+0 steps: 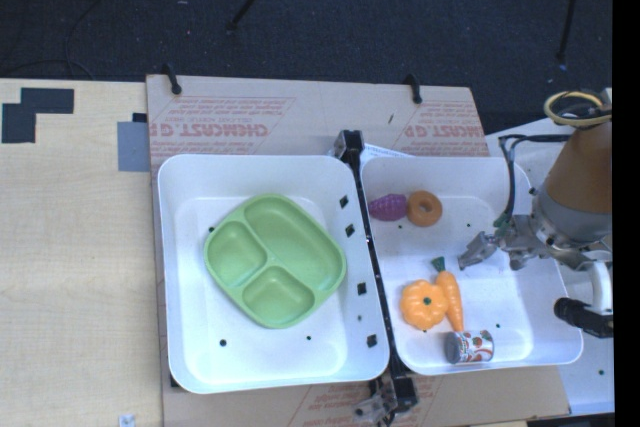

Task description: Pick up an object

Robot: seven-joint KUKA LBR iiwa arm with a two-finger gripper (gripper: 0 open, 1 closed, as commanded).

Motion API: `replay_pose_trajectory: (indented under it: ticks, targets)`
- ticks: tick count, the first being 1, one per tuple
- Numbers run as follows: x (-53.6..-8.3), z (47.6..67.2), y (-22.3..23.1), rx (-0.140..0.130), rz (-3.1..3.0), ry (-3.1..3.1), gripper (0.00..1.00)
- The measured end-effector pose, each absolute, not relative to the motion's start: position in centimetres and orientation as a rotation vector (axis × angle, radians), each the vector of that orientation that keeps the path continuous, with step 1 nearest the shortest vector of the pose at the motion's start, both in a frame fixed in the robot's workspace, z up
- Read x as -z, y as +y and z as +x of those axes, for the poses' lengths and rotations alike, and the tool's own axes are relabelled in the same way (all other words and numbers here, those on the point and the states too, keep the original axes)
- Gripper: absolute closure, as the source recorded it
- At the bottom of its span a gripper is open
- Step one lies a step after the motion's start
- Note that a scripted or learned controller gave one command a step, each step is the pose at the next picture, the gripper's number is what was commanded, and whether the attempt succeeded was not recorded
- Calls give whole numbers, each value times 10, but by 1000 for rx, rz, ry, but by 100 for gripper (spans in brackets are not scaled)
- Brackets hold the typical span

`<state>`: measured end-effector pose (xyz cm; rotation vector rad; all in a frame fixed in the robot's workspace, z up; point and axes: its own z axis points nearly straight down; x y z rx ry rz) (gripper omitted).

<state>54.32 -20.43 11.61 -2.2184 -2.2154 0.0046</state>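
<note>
My gripper (492,253) hangs over the right side of the right bin (520,340), open, with nothing between its fingers. To its left a small orange ring (425,208) lies beside a purple toy vegetable (388,207) near the bin's far wall. Lower down, an orange pumpkin-like toy (422,305) touches a carrot (450,298), a little below and left of the gripper. A small can (469,346) lies on its side near the front wall. The gripper touches none of them.
The left bin (190,345) holds a green divided plate (274,259). A black divider (366,265) runs between the bins. The grey arm with its orange band (585,175) stands over the right bin's right rim. Cardboard lies under the bins.
</note>
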Motion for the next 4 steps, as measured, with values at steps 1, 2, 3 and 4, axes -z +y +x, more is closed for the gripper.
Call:
replay_pose_trajectory:
  ticks: [1, 2, 3, 4]
  targets:
    - [-129, 544, -205, -3, -2223, -2215, 100]
    - [-191, 539, -205, 2, -2221, -2225, 100]
    - [-252, 545, -201, 4, -2222, -2227, 100]
    - [-271, 545, -202, 0, -2219, -2224, 100]
